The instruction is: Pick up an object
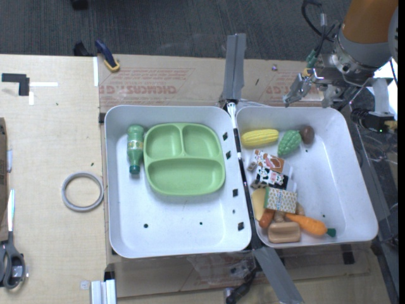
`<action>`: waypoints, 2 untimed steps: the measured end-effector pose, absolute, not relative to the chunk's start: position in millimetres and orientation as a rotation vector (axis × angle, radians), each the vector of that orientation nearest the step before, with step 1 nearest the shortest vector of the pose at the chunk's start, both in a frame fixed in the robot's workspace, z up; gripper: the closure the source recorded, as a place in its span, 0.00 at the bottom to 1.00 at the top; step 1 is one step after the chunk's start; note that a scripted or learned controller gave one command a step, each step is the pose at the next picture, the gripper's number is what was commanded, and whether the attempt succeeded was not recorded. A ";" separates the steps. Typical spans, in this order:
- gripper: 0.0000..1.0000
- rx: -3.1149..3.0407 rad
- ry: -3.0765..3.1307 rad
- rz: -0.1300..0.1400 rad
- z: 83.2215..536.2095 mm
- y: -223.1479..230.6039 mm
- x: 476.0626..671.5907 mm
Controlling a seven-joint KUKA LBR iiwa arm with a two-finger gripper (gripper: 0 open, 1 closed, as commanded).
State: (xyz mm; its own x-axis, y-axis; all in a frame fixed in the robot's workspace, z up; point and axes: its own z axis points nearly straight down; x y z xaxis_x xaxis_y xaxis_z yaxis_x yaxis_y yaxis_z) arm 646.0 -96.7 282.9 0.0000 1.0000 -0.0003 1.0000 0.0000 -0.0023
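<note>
My gripper [312,92] hangs above the back rim of the right bin [354,170], open, with nothing between its fingers. Below it in that bin lie a yellow corn cob [259,137], a green bumpy fruit [289,142] and a small brown item [307,133]. Nearer the front are a cow-patterned carton [271,170], a patterned packet [281,200], an orange carrot [305,224] and a brown bread piece [283,232]. The left bin [177,233] holds a green divided plate [185,158] and a green bottle [135,147].
A grey divider post [234,68] stands behind the seam between the bins. On the bench to the left lie a tape ring [83,190] and scissors [9,261]. Cables [316,18] trail from the arm at the top right.
</note>
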 end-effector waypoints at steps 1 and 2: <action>0.00 -2.282 -2.157 0.004 178.8 -109.2 609.5; 0.00 -2.250 -2.192 0.003 91.5 -95.6 619.9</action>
State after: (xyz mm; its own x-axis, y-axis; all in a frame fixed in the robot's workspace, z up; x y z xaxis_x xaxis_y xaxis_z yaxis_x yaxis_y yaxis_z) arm 619.9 -95.6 91.5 0.0260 0.9997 -0.0007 0.9997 -0.0260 -0.0018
